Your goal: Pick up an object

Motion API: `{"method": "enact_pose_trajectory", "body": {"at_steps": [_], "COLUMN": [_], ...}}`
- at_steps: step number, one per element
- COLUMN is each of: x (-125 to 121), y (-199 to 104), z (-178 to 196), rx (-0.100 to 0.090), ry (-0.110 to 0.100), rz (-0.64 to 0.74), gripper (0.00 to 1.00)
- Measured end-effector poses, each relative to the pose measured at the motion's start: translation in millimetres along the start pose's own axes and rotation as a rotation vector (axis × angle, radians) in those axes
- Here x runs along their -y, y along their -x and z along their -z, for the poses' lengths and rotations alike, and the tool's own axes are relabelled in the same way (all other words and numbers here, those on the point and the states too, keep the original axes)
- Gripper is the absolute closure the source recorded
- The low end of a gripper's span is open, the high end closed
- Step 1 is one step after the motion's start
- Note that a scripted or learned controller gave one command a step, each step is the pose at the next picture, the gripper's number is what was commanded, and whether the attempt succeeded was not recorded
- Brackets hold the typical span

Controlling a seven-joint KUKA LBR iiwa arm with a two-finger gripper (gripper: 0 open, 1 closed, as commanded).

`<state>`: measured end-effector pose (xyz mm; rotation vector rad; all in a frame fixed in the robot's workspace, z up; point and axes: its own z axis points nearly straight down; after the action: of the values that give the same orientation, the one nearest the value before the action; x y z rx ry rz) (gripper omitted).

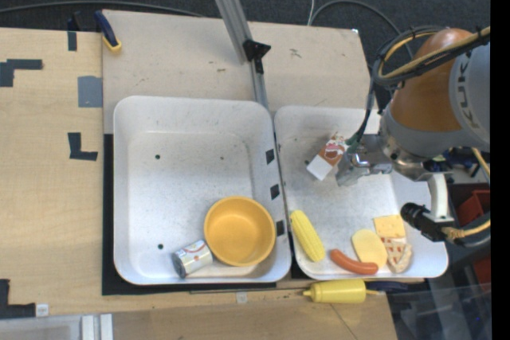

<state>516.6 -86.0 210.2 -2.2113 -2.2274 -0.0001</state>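
The left bin holds 2 things near its front edge: a small tin can lying on its side and a yellow bowl upright just beside it, apparently touching. In the right bin a corn cob lies by the front-left corner, then a red sausage, a pale yellow slice, a cheese wedge and a pizza slice cluster toward the front right. A yellow mustard bottle lies on the bench outside, in front of that bin.

The likely target is the small red-and-white carton, tilted in the middle of the right bin. The gripper sits right at its right side; whether its fingers are spread or closed I cannot tell, and no grasp is visible.

To do this well, I would centre over the carton, square the fingers to its narrow faces, descend fully, then close and lift straight up.

The arm reaches in from the right, its orange band above the wrist, wrist bent down into the bin.
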Motion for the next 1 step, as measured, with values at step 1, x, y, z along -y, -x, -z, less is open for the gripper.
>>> {"method": "enact_pose_trajectory", "body": {"at_steps": [1], "x": [-15.7], "y": [-49.1], "z": [-6.3], "rx": [0.000], "ry": [0.000], "rz": [0.000], "gripper": [1.00]}}
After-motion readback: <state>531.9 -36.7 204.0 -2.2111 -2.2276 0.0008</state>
